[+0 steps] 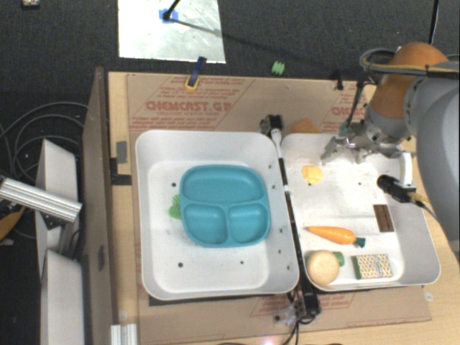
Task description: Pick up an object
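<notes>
Left bin (154, 214): blue tray (224, 205) lying centre, green scrap (175, 207) peeking at its left edge. Right bin (424, 257): yellow piece (313, 173) upper left, carrot (332, 233) and round cream ball (323, 267) lying lower. Gripper (345, 148) hanging over the bin's upper part; opening impossible to tell.

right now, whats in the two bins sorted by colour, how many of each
Blue: 1, the divided tray in the left bin
Green: 1, a small piece at the tray's left edge
Yellow: 1, small piece in the right bin
Orange: 1, carrot
Cream: 1, round ball
Brown: 1, small bar
Patterned green and tan: 1, block
Total: 7
</notes>
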Motion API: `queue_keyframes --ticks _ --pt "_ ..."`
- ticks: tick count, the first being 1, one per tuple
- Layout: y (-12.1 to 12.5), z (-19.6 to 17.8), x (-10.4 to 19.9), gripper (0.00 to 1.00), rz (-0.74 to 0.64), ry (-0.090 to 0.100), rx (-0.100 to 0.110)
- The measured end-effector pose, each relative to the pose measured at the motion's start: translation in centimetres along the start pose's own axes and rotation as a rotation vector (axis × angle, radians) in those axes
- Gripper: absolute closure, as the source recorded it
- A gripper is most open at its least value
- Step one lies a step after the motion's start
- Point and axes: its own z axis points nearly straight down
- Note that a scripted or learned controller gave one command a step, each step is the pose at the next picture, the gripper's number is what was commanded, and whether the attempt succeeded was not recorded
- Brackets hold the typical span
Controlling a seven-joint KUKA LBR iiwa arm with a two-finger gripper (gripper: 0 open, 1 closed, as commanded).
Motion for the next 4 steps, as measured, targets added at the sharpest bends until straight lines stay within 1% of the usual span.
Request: queue_keyframes --ticks 1,2,3,4 --pt "-0.3 -9.8 -5.2 0.0 0.01 -0.003 0.001" --pt "-8.9 -1.1 -3.3 0.0 0.01 0.007 0.023" --pt "-10.7 -1.7 2.7 0.0 0.002 0.006 0.016" --pt "-19.0 0.0 4.4 0.0 0.011 0.005 0.016"
